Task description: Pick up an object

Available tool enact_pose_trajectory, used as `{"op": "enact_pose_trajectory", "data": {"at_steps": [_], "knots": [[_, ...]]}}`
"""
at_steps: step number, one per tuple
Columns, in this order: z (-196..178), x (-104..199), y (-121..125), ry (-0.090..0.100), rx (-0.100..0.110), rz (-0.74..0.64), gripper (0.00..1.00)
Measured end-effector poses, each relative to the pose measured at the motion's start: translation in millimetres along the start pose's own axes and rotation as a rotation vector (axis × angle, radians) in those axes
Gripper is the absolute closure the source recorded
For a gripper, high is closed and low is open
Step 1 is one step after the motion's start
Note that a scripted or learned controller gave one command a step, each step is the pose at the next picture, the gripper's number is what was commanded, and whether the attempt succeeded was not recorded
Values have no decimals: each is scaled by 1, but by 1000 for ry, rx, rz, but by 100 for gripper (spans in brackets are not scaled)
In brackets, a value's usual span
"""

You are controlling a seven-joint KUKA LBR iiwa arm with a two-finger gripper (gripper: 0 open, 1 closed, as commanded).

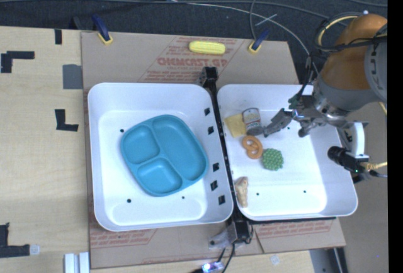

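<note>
We see the gripper (pixel 272 128) reaching into the right bin (pixel 315 202) from the right, low over a cluster of small items, and we judge it is lining up on one of them. Whether it is parted or clenched we cannot tell. Nearest its tip sits a small metal can (pixel 251 118), apparently lying tipped with its long axis roughly up-down in the view, touching a yellow cheese-like wedge (pixel 235 125). Just below lie a pretzel (pixel 252 147) and a green broccoli-like piece (pixel 272 159). A blue divided tray (pixel 164 153) occupies the left bin (pixel 104 202), its long axis running diagonally.
</note>
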State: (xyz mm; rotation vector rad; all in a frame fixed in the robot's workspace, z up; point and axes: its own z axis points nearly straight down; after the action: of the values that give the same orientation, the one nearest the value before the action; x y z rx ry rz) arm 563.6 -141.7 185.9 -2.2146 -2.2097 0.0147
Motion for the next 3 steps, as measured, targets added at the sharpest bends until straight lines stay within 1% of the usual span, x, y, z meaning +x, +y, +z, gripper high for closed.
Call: {"op": "enact_pose_trajectory", "data": {"at_steps": [1,2,3], "knots": [[-8,0,3,-2,-14,-4,0],[52,2,10,-3,-12,-3,0],[102,3,11,-2,-15,-3,0]]}}
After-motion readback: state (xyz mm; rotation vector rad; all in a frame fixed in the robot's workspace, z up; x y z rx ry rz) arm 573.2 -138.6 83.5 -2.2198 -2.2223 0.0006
